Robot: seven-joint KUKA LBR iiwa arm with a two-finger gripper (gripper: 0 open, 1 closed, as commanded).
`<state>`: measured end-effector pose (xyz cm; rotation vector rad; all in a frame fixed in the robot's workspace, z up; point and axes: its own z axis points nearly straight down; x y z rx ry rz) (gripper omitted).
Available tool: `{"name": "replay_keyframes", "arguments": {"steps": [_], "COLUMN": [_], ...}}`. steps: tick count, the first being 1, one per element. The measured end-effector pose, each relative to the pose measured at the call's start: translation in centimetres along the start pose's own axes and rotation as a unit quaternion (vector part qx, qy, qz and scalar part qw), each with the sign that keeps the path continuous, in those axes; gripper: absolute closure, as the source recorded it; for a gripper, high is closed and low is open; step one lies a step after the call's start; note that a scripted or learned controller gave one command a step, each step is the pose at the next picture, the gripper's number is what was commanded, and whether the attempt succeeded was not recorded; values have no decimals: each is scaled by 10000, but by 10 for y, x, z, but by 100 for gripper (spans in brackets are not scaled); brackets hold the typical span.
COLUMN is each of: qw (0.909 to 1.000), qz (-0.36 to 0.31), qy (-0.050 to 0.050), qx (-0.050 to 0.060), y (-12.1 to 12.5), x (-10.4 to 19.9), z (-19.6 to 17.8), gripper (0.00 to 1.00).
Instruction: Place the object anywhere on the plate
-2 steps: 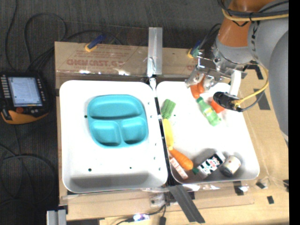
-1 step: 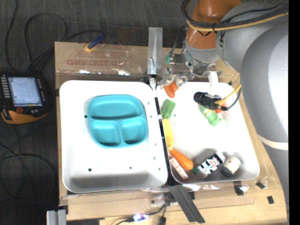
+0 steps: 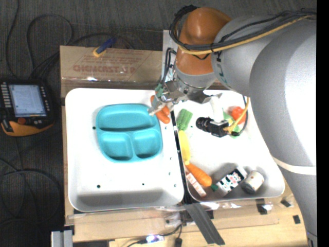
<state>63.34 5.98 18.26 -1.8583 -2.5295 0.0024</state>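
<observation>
On a bench with two shallow white bins point(image 3: 77, 189), the gripper point(image 3: 160, 104) is clamped on a small orange carrot-like object point(image 3: 163, 115) just beside the empty turquoise three-compartment plate point(image 3: 128, 131) in the left bin, while the right bin holds mixed toys.

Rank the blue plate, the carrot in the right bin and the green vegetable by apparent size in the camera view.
1. blue plate, by far the largest.
2. carrot.
3. green vegetable, though it looks close to the carrot in size, so that order is unsure.
</observation>
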Motion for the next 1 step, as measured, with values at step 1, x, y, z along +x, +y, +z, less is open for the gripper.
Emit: {"name": "replay_keyframes", "arguments": {"steps": [1], "qw": [10000], "qz": [4], "qy": [-3], "qx": [-2], "y": [0], "x": [-1], "z": [0], "gripper": [0]}}
